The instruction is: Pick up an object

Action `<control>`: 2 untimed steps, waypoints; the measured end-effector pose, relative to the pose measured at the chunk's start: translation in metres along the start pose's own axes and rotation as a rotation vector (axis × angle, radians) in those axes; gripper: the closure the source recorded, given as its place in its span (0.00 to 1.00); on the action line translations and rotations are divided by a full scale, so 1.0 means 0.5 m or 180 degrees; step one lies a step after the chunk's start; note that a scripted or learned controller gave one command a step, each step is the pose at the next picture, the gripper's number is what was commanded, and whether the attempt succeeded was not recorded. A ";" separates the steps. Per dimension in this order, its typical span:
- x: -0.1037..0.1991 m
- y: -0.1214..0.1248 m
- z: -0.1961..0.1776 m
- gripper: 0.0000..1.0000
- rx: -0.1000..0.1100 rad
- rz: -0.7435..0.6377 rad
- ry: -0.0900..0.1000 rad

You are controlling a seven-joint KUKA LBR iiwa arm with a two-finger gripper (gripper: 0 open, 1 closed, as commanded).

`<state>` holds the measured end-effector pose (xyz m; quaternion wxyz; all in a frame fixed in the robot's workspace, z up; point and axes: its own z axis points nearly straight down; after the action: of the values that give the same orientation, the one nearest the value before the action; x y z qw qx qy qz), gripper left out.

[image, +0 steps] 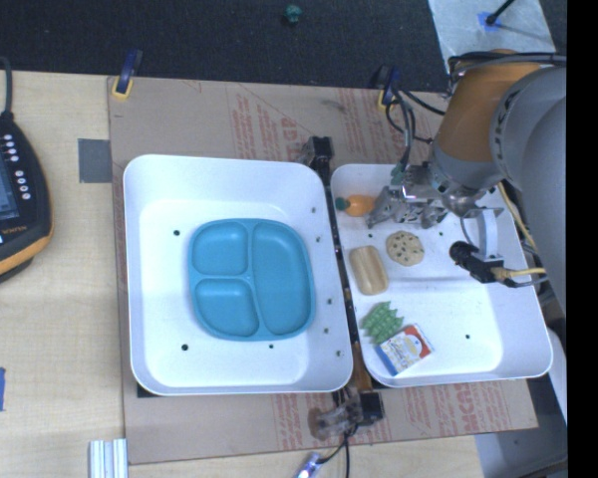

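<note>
Packaging lies nearest the lower edge of the frame: a small red-and-white packet (407,349) in the lower part of the right bin (523,352), with a green leafy item (381,320) just touching its upper left corner. Above them, toward the bin's left wall, a tan bread roll (368,269) lies lengthwise, and just to its upper right sits a chocolate-chip cookie (405,248). A small orange piece (359,205) rests near the bin's upper left corner. All the loose candidates sit in this right bin, probably because it serves as the source, within easy reach of the arm coming in from the right of the frame.

The left bin (154,267) carries a blue divided plate (250,278), flat in its middle, likely as a place to receive things.

Farther up, the gripper (411,207) hangs over the upper part of the right bin, just above the cookie and beside the orange piece, suggesting one of those two is the target. Whether it is parted or closed I cannot tell from this angle, and nothing is visibly between its tips. A dark cable fitting (475,261) trails to the right of the cookie. A handheld control pendant (10,202) rests at the far left of the frame.
</note>
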<state>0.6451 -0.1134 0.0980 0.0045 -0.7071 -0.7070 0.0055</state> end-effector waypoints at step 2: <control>0.168 0.021 -0.190 0.00 -0.0042 -0.0015 0.0007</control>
<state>0.6568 -0.0290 0.1929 0.0006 -0.7055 -0.7087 0.0001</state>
